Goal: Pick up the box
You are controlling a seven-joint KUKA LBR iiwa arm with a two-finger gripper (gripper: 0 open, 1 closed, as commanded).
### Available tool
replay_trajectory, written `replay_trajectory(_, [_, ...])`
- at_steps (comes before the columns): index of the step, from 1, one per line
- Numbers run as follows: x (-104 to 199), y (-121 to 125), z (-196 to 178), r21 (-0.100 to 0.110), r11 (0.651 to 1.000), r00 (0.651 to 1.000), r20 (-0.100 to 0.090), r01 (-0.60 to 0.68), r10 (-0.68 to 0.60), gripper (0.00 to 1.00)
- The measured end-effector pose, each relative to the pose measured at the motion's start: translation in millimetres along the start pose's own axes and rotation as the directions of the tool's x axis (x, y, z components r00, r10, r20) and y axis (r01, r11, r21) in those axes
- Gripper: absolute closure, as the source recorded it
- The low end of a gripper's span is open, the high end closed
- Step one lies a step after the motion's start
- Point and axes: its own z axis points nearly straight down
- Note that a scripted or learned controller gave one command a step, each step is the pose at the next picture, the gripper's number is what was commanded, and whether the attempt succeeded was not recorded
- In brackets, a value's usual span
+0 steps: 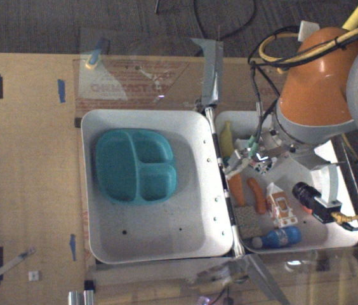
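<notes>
Orange-banded arm (pixel 315 75) hangs highest over the scene, above the far part of the right bin (pixel 339 229). Its tool (pixel 252 159) sits low over that bin's left side, close to the wall shared with the left bin (pixel 166 237). Whether the tool is open or closed cannot be told from this view, and nothing is seen in its hold. The box (pixel 280 210), a small white-and-orange carton, lies flat on the right bin's floor, to the near right of the tool and apart from it. The step in hand therefore reads as the approach, with the grasp not yet made. The next move calls for carrying the tool right and nearer until it is over the box, then lowering it squarely across the carton's narrow sides. Room is tight: an orange carrot (pixel 257 196) lies just left of the box, a blue bottle (pixel 280 237) lies just beside its near end, and the bin's near rim is close beyond that. Well apart, a teal divided plate (pixel 136 165) sits in the left bin.
</notes>
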Motion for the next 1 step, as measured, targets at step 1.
replay_trajectory(1, [19.7, -1.7, 83.2, 0.004, 0.999, 0.999, -0.002, -0.037, 0.037, 0.00])
